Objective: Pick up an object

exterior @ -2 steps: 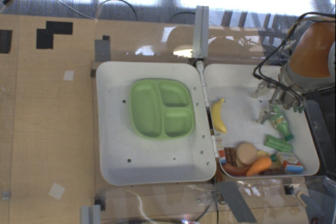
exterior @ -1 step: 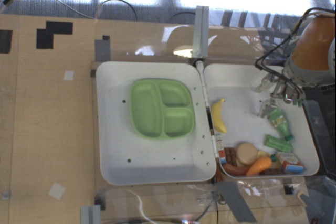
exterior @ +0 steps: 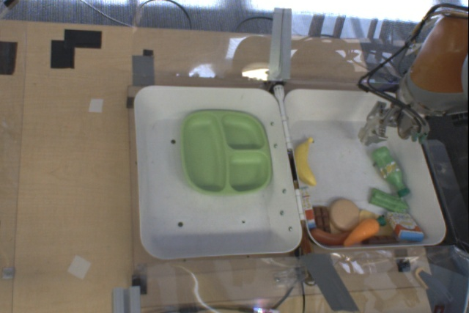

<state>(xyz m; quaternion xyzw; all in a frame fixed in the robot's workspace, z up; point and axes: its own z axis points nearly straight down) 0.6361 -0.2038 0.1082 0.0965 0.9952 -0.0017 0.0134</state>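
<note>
My gripper [exterior: 390,130] hangs over the back right part of the right bin [exterior: 337,121], its fingers open and nothing between them. Just in front of it lies a green bottle [exterior: 388,171], apart from the fingers. A yellow banana [exterior: 305,162] rests by the bin's left wall. At the front of the bin are a small green packet [exterior: 388,200], an orange carrot [exterior: 361,232], a round brown bun [exterior: 344,215], a red sausage [exterior: 330,237] and a small carton [exterior: 405,226].
The left bin [exterior: 157,216] holds a green divided plate [exterior: 225,152]. A metal post [exterior: 279,48] stands at the back between the bins. The arm's orange band [exterior: 440,55] is at the right edge, with black cables beside it.
</note>
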